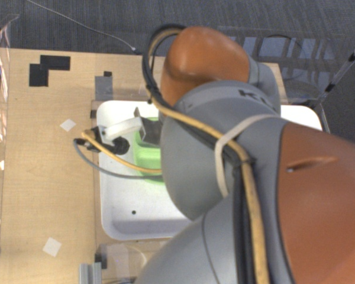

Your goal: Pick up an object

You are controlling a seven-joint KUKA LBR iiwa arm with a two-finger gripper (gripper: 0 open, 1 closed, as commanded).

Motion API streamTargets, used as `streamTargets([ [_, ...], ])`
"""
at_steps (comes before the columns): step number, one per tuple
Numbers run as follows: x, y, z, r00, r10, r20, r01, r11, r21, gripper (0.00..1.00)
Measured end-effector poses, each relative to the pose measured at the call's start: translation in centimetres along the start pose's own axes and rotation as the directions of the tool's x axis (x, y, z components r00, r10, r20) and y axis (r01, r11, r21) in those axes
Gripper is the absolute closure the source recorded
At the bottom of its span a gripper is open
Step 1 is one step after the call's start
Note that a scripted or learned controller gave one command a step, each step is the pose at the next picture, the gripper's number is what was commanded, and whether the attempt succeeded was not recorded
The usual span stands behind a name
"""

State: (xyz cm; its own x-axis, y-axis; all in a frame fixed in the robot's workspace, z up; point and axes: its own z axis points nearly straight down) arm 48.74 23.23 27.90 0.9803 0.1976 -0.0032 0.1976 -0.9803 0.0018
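Gripper (147, 130) sits low in the left bin (115, 218) right over a green object (147, 156), arm hiding the fingers so can't tell open/closed; risk IMO: off-centre close just nudges it, no grasp.

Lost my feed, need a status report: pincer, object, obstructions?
Pincer down in left bin, over green object. Grip unconfirmed. Arm blocks most of view.

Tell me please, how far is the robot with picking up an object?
Done: the arm has reached into the left bin, and the gripper is low over a green object. In hand: nothing can be seen between its fingers. Left: gripping the object and lifting it out of the bin.
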Motion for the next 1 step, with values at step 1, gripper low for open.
streamTargets([
  [1, -0.08, -0.02, 5.01, 0.939, -0.343, -0.002, 0.343, 0.939, 0.0, 1.0],
])
